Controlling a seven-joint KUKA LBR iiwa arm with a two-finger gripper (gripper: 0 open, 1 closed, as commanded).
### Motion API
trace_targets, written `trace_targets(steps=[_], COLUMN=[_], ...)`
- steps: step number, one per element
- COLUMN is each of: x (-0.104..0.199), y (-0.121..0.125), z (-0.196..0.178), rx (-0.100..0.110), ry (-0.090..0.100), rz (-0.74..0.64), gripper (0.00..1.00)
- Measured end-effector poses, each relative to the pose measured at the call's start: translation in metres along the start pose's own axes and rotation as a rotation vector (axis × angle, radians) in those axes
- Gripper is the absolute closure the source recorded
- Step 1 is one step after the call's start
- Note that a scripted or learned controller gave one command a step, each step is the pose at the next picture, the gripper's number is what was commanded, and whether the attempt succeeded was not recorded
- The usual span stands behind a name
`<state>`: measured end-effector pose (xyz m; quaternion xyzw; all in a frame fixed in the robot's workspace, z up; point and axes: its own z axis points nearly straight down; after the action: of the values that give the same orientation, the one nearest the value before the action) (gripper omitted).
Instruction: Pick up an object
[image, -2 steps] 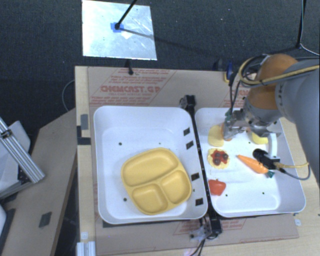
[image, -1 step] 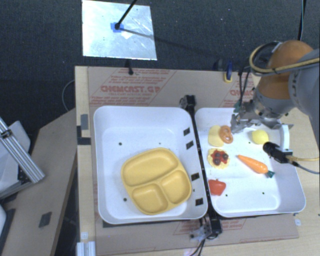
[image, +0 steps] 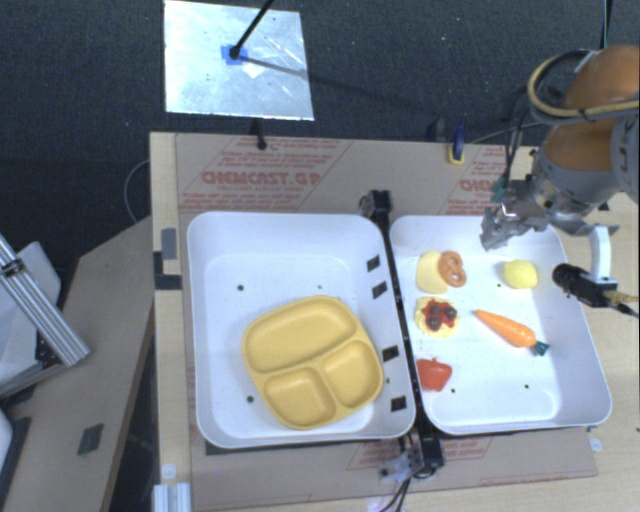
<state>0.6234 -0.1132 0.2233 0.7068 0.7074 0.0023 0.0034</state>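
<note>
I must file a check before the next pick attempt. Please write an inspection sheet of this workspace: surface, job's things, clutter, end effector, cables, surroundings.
Surface: two white bins, left bin, right bin, on a cardboard-covered bench.
Job's things: in the right bin, toy carrot, yellow lemon-like piece, red piece, small tart with dark berries, pale piece with a ring on it.
Clutter: yellow divided tray in the left bin.
End effector: above the right bin's far edge, holding nothing visible.
Cables: yellow loop on the arm.
Surroundings: foil sheet, dark floor.

This looks like a robot lab: a big robot arm (image: 585, 120) leans over two white bins (image: 300, 240) on a brown bench (image: 290, 170), with loose wires (image: 405, 470)
</note>
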Motion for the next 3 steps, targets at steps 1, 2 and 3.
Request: trace_targets(steps=[1, 2, 3], x=[0.0, 0.046, 0.107], y=[0.001, 0.006, 0.017], z=[-0.02, -0.01, -0.016], rx=[0.004, 0.006, 0.004], ry=[0.001, 0.002, 0.004], rz=[-0.003, -0.008, -0.01], gripper=[1.0, 1.0, 1.0])
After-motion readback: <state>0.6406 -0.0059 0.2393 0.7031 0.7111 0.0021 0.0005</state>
